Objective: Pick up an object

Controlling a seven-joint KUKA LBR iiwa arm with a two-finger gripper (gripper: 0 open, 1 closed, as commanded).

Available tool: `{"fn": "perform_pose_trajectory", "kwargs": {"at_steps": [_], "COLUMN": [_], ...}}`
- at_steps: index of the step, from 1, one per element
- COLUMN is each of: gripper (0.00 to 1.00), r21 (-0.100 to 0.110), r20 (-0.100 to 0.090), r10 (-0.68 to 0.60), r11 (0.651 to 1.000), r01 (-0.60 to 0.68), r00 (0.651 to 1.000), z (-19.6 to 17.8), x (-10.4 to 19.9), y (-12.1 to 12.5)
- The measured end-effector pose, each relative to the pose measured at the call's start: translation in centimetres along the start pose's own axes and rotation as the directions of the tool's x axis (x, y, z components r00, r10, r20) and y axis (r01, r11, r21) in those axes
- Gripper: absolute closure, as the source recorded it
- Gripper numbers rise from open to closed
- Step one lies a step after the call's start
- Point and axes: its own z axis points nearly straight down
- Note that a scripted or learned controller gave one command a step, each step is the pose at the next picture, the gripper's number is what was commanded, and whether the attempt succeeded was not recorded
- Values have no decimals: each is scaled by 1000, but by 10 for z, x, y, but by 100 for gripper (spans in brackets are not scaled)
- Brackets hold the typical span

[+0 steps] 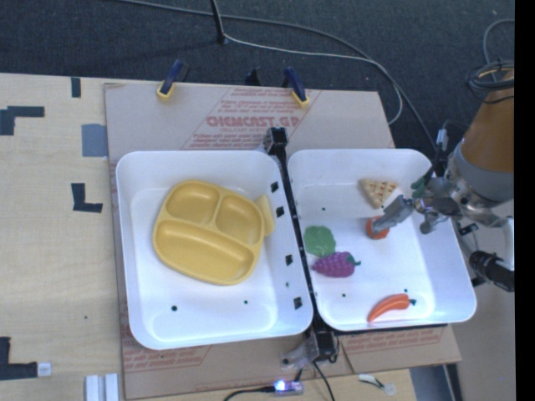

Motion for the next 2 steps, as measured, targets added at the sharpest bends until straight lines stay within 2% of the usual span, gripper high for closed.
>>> {"fn": "perform_pose_trajectory", "kwargs": {"at_steps": [1,2], "gripper": [0,0], "r21": [-3,2], "r20": [0,-1], "r10": [0,0], "r11": [1000,1000], "r01": [0,0], "r00": [1000,1000], "z": [-1,61], "x": [0,-2], "y": [1,-2]}}
